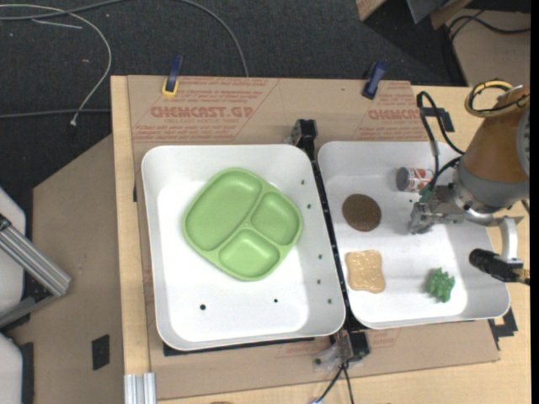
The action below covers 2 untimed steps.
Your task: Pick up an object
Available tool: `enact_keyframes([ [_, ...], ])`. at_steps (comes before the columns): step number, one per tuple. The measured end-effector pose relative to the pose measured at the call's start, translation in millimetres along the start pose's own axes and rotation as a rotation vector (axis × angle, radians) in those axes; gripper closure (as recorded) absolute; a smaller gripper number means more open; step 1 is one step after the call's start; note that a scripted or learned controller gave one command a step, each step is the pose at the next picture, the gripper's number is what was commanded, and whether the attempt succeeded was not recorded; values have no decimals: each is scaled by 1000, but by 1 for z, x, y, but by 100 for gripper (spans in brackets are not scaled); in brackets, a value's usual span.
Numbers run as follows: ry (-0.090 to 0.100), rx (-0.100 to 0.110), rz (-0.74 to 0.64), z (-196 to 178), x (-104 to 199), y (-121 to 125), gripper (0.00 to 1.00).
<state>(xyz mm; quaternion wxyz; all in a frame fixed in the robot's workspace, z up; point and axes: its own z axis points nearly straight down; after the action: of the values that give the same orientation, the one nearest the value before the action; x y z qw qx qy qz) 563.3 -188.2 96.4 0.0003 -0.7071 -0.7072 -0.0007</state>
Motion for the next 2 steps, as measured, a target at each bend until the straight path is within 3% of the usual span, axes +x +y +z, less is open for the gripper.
enact_keyframes([
  [1,-3,-4,-1,-59,-1,9,100],
  [2,-2,-2,-1,-110,4,1,100],
])
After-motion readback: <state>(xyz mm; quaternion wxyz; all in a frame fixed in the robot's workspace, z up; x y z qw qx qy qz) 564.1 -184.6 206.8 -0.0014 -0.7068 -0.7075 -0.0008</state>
